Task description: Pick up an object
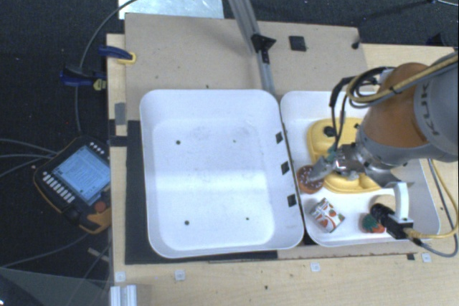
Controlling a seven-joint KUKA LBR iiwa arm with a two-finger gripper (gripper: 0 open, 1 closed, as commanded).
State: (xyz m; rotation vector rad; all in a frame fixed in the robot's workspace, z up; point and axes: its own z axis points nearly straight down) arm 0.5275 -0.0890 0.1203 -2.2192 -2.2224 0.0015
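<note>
**End effector low in the right bin, no grasp showing yet**

From the left: a teach pendant (77, 179) lies on the dark floor beside the desk (193, 54). On the desk sit 2 white bins. The left bin (215, 168) shows bare white floor. Just past the shared wall, in the right bin (297, 107), 4 things cluster together: a small brown round piece (310, 179) near the wall, a small red-and-white carton (326, 214) in front of it, a yellow moulded toy (333, 140) behind and to the right, and a small green-and-red piece (372, 221) toward the front right corner.

The end effector (331, 165) hangs low between the brown piece and the yellow toy, reaching in from the arm (401, 118) on the right. Whether its fingers are spread or pressed together I cannot tell; they are small and blend with the clutter, and nothing is clearly pinched between them.

Judged risks from here:
- The brown piece and the yellow toy lie very close, so a closing pinch may catch an edge of both or neither.
- The yellow toy is broad and curved; fingers could slide off it.
- The brown piece sits near the bin wall, so a nudge could push it against the wall, out of easy reach.
- The arm's bulk hangs above the toy, hiding part of it.
</note>
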